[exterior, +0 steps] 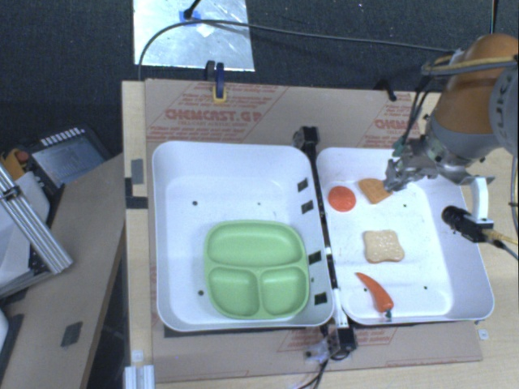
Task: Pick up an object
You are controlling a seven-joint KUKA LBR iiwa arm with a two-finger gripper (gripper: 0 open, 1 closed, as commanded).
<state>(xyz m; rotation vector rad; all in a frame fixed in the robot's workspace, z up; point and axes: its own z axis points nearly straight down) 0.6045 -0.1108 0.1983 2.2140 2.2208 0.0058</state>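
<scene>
The right bin (462, 286) holds a small tan biscuit piece (372, 190), a red-orange disc (342, 198), a slice of toast (382, 246) and a red chili pepper (375, 292). My gripper (396, 177) is low over the far part of this bin, right at the biscuit piece's right edge. Whether it touches the piece is unclear. The disc lies just left of the biscuit piece. The toast sits in the bin's middle, and the pepper lies near the front wall.
The left bin (174, 217) holds a green divided plate (255, 267) in its near half. A black divider with clips (316, 217) separates the two bins. The arm (474, 104) reaches in from the upper right.
</scene>
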